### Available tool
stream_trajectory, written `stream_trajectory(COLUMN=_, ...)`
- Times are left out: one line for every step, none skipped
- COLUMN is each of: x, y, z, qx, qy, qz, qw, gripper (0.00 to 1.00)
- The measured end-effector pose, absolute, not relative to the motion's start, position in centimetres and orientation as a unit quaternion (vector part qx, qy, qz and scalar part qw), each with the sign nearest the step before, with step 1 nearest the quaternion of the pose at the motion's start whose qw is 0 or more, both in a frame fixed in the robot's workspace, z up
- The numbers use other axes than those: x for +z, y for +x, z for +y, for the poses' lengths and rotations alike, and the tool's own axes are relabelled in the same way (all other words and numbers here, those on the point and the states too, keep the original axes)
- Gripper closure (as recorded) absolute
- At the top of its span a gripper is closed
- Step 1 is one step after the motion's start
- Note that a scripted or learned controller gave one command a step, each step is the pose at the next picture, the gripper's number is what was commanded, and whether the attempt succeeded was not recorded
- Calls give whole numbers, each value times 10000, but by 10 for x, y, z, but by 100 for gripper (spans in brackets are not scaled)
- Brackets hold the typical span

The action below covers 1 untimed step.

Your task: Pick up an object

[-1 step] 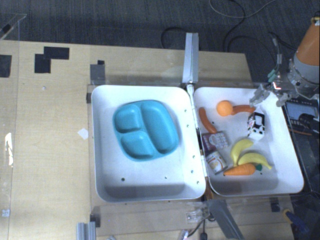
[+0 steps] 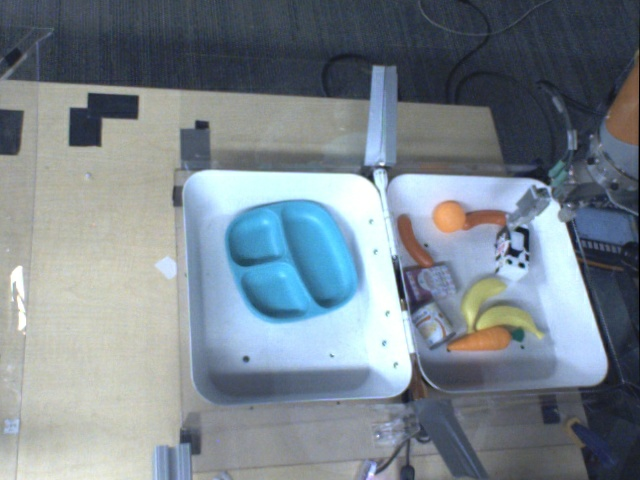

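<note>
Wooden tabletop [image 2: 100, 298] with two white bins, left bin [image 2: 200, 298] holding a blue divided plate [image 2: 292, 258], right bin [image 2: 575, 298] with orange ball [image 2: 449, 216], sausage [image 2: 415, 241], bananas [image 2: 495, 306], carrot [image 2: 480, 341], black-and-white cow toy [image 2: 514, 252], two packets [image 2: 432, 308] with unreadable print, tool [image 2: 532, 204] at the bin's upper right above the cow, its grip state impossible to tell.

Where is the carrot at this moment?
The carrot lies in the right bin, near its front edge, just below the bananas and to the right of a small packet.
</note>
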<state>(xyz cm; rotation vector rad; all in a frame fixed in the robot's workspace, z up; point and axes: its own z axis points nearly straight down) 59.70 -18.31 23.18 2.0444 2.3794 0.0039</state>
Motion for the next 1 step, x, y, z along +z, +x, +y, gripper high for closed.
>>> stream_trajectory(x=116, y=622, z=-186, qx=77, qy=6464, qz=7628, qw=171, gripper=0)
